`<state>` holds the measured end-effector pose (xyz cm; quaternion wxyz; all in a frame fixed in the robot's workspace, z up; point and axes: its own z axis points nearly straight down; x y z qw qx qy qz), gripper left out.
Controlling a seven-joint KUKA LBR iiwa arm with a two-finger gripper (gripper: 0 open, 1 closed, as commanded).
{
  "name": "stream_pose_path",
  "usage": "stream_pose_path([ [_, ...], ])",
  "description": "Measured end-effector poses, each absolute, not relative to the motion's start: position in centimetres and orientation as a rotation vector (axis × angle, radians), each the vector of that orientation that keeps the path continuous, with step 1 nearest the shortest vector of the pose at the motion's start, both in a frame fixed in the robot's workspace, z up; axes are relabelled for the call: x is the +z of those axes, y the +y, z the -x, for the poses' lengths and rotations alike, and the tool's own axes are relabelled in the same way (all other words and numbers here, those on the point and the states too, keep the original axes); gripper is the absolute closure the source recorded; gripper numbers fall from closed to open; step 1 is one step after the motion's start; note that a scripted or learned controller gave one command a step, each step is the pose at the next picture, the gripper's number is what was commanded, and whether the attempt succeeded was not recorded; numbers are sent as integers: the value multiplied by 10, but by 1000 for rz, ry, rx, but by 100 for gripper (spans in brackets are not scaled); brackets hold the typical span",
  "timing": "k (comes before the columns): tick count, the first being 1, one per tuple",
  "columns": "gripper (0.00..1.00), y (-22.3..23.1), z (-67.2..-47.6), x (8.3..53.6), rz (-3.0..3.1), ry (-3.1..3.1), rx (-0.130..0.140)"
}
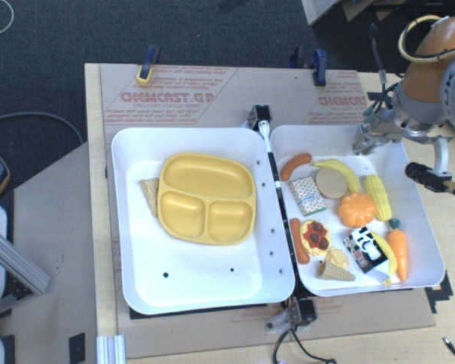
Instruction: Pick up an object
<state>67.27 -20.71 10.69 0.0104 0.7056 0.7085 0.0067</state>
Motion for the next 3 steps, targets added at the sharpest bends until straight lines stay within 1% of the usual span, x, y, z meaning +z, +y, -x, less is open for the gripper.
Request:
stream_pose_path([
  [1, 100, -204, -665, 165, -2217, 2219, 3],
  [2, 100, -204, -666, 218, -2217, 2219, 3],
  [3, 100, -163, -651, 221, -2220, 2226, 0],
])
